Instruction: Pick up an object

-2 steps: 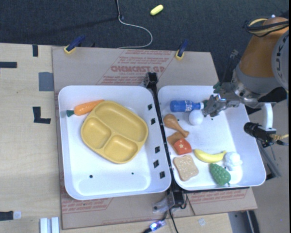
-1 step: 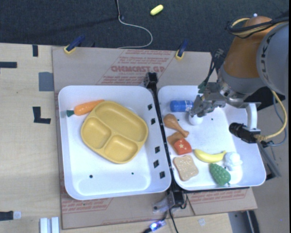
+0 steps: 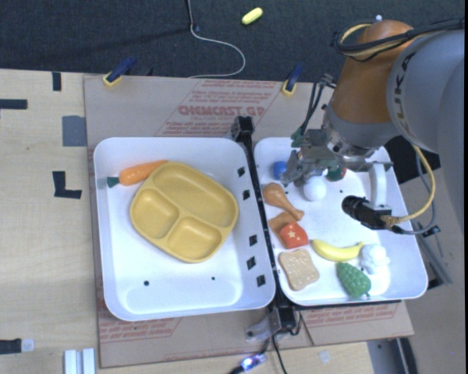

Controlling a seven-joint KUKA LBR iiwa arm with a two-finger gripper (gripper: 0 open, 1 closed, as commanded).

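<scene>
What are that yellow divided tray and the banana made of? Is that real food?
Yellow divided tray: probably moulded plastic, with a smooth, slightly glossy, even colour and rounded compartments. Banana: likely toy plastic too, uniformly bright yellow and faintly shiny, with no bruises. It lies among similar-looking play food in the right bin, so probably not real.

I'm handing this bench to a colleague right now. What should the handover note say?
Gripper: low over the far end of the right bin, by the white egg and blue ball; nothing seen held.
Right bin also has: drumstick, tomato, banana, toast, broccoli.
Left bin: yellow tray, carrot.
Done: no visible pick.
Left: grasp and lift one object.
</scene>
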